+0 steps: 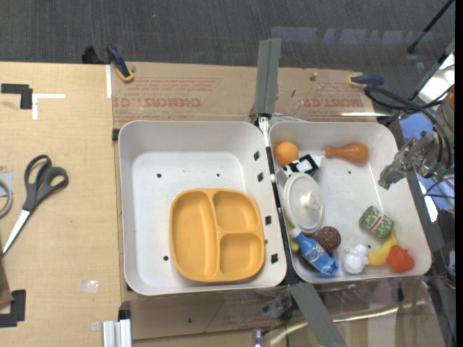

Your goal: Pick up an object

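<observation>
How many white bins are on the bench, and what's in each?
2. The left bin holds a yellow divided tray. The right bin holds a jumble of small toys; some may be hidden.

Divided tray (216,234) in left bin (137,194); toys in right bin (346,129); scissors (35,189) left.

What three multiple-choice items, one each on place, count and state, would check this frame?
1. The orange divided tray lies in: A the left bin, B the right bin, C on the bench.
2. The tray has how many compartments: A two, B three, C five.
3. The gripper is: A lifting the drumstick, B above the right bin's right edge, holding nothing seen, C pressed into the tray.

Answers: 1 A, it fills the left bin. 2 B, one long and two smaller. 3 B, the toy drumstick lies apart in the bin.
</observation>
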